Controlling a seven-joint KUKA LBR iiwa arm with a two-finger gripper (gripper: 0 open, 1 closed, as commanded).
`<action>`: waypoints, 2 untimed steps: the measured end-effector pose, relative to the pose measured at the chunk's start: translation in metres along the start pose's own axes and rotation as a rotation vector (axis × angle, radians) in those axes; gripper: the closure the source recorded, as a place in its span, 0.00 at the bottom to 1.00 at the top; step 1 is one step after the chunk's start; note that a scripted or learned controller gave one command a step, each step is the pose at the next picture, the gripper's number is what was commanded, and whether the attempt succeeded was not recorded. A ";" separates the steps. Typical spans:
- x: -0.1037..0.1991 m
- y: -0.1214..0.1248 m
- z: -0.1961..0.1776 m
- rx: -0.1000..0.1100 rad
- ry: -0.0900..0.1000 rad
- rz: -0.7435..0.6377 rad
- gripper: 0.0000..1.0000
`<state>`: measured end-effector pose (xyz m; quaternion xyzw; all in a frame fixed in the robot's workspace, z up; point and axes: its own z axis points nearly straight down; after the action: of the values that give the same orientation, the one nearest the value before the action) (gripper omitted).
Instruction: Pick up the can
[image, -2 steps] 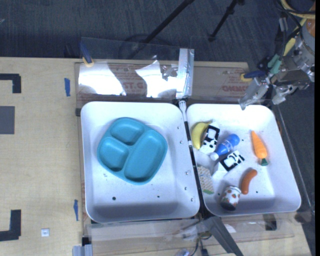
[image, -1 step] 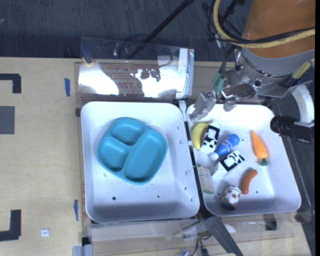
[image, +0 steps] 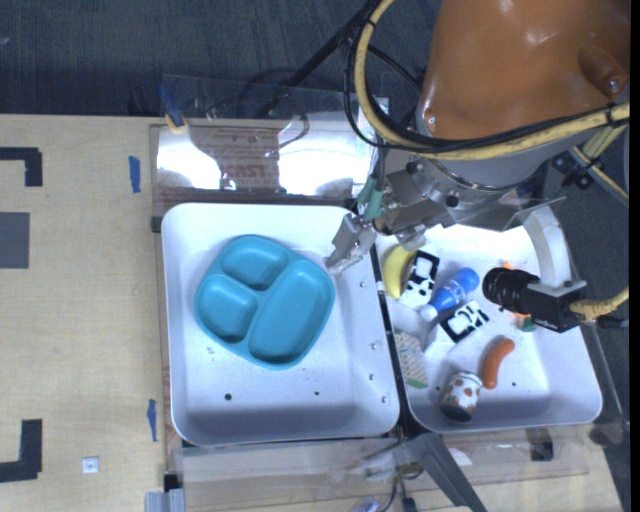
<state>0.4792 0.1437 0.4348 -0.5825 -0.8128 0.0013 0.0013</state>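
Observation:
A small round can with a pale top and a dark, reddish side lies near the front edge of the right bin. My gripper hangs over the divide between the two bins, at the back right corner of the left bin. It is far from the can, up and to the left of it, with nothing visibly held. The arm's grey and orange body covers the back of the right bin.
A blue divided plate lies in the left bin. The right bin also holds a yellow banana, two black-and-white items, a blue bottle, an orange sausage shape and a mesh pad.

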 end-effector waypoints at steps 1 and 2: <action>0.001 0.001 -0.010 -0.003 -0.001 -0.002 1.00; 0.001 0.001 -0.010 -0.003 -0.001 -0.002 0.00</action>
<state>0.4800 0.1450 0.4451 -0.5815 -0.8135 0.0003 0.0002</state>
